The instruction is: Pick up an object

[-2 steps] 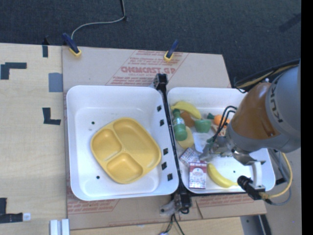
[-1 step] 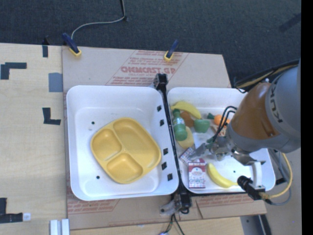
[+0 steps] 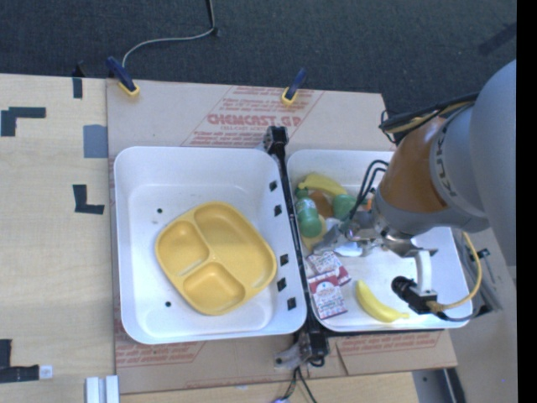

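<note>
With the gripper (image 3: pixel 342 240) lowered into the right white plastic bin (image 3: pixel 449 321) among the green pear-shaped toy (image 3: pixel 310 222) and small red-and-white carton (image 3: pixel 327 267), its state cannot be determined; no object appears lifted, so pickup remains outstanding.

Only thing I can actually read here is the red print on the cardboard sheet (image 3: pixel 243 117) under the two bins. It runs along the sheet's far edge, between the two yellow clamps, and the big line looks like "CHEMCAST GP", with the tail end cut off by the black bracket. There's smaller red print below it, too blurry to make out. The little red and white packets (image 3: pixel 325 284) in the right bin have printing too, but it's unreadable.
</note>
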`<state>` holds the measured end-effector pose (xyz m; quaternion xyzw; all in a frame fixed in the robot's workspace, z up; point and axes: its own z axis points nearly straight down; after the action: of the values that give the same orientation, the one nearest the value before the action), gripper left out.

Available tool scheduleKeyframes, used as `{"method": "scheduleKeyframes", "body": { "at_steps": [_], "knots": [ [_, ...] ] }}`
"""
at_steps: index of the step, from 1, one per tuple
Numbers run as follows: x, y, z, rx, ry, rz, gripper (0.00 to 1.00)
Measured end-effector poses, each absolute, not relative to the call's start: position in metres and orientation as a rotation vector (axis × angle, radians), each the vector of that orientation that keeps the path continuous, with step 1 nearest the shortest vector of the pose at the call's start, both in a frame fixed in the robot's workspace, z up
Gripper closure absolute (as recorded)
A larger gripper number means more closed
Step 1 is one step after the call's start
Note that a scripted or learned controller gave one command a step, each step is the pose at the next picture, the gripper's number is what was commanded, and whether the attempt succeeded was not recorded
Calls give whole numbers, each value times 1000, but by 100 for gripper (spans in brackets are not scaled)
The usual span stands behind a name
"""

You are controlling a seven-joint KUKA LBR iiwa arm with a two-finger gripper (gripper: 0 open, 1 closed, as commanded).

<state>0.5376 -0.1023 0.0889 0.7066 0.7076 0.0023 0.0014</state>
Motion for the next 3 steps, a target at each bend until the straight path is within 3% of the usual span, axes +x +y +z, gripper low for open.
{"method": "scheduleKeyframes", "body": {
  "at_steps": [2, 3],
  "knots": [
    [643, -101, 88, 2218, 2215, 4, 0],
    [665, -101, 86, 2237, 2226, -22, 0]
  ]
}}
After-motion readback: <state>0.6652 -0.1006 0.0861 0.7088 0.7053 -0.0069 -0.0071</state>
